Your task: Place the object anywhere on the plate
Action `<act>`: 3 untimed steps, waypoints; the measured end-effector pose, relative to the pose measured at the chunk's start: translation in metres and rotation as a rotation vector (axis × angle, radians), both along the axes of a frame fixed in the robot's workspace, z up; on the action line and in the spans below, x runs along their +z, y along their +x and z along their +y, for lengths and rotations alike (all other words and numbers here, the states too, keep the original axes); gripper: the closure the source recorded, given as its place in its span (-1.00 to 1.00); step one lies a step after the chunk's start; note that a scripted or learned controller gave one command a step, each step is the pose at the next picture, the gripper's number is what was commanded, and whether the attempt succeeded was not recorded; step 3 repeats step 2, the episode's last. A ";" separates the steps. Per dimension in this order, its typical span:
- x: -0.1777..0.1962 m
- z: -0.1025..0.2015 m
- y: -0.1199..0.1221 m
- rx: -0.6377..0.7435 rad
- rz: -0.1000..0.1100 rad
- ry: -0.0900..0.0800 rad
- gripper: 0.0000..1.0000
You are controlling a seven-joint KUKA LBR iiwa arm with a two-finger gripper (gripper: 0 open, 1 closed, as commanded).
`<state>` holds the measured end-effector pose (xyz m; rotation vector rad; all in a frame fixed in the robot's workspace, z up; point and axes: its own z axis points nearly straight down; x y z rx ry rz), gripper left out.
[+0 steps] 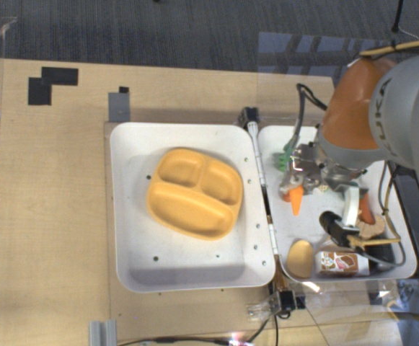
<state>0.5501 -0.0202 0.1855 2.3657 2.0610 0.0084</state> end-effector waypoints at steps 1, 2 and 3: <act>0.000 0.060 0.036 0.211 0.002 0.000 1.00; 0.000 0.058 0.036 0.209 0.001 -0.001 -1.00; 0.000 0.058 0.036 0.209 0.001 -0.001 -1.00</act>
